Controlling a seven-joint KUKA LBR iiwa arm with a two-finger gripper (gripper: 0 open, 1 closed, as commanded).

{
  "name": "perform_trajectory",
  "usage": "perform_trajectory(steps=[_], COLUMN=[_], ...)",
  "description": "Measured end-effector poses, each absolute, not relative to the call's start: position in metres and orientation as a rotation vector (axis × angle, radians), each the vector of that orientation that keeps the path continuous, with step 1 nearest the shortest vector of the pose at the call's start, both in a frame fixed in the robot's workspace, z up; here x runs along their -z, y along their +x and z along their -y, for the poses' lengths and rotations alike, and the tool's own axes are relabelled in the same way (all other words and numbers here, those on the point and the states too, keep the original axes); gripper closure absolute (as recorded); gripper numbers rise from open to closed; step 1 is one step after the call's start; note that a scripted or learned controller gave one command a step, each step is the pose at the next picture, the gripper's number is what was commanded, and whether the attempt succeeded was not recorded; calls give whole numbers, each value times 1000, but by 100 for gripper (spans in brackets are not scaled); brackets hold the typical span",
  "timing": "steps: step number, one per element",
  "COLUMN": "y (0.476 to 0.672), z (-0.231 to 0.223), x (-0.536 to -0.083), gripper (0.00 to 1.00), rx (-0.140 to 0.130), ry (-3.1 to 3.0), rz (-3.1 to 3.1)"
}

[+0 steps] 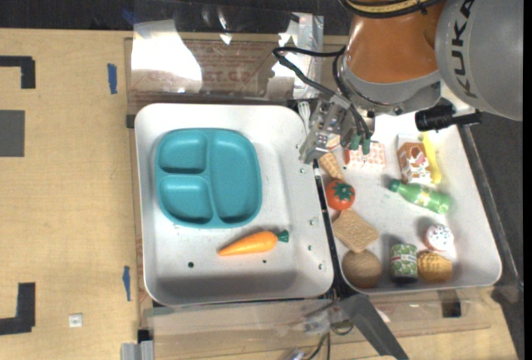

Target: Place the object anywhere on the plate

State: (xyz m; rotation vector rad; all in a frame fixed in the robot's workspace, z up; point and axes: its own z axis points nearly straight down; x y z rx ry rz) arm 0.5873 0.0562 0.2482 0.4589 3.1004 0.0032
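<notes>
Plate [208,175]: left bin, compartments bare.
Gripper [331,142]: over bins' divider, right of plate; grip state unclear.
Cracker [331,164]: just below gripper.

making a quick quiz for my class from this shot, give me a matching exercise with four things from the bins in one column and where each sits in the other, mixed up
Things:
1. carrot
2. plate
3. green bottle
4. tomato

Places:
A. right bin, near its left wall, just under the gripper
B. left bin, upper part, three compartments
C. left bin, below the plate, lying on the bin floor
D. right bin, towards its right side, lying on its side

Pairs: 1-C, 2-B, 3-D, 4-A
</notes>
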Motion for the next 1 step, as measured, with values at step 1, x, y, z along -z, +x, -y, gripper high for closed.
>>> perform_trajectory(steps=[1], y=[627], z=[-122], x=[-195], gripper=[100], rx=[-4], ry=[359], rz=[-3121])
